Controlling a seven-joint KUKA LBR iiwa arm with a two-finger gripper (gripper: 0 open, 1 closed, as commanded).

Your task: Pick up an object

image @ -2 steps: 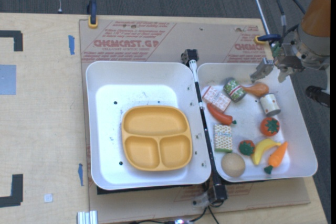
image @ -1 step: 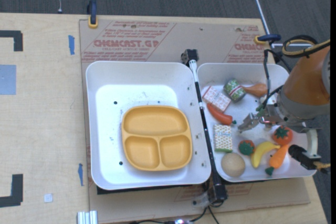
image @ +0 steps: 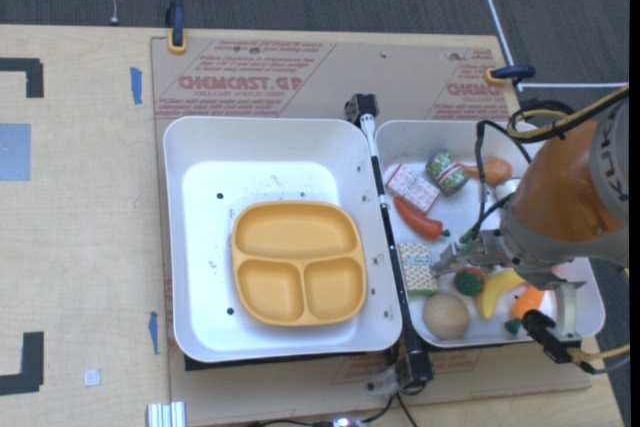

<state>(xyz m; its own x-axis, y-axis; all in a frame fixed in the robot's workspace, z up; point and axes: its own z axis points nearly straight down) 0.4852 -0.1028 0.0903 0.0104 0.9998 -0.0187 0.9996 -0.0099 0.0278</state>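
A: Item one, left bin [image: 190,245]: one yellow divided tray [image: 298,261], lying flat, three compartments. Nothing to pick there, by my reckoning.

B: Item two, right bin [image: 592,310]: the mixed lot. Green can [image: 446,170] toward the far side, a white and red packet [image: 412,187] just beside it, a red pepper [image: 418,218] nearer the divider. Along the near wall, a beige ball [image: 446,316], a yellow banana [image: 498,293] and a small green piece [image: 468,282], all crowded together.

A: Arm?

B: Arm [image: 565,200] entered from the right, orange band over the bin. Gripper [image: 466,255] low among the near cluster, just above the green piece and banana. That placement suggests a try at something in that crowd; which one, I cannot tell.

A: Tool state?

B: Cannot tell; the wrist hardware covers it, and nothing is visibly clamped. The candidate things lie in the bin.

A: Risk entry?

B: Tight packing; neighbours may get nudged instead of lifted.
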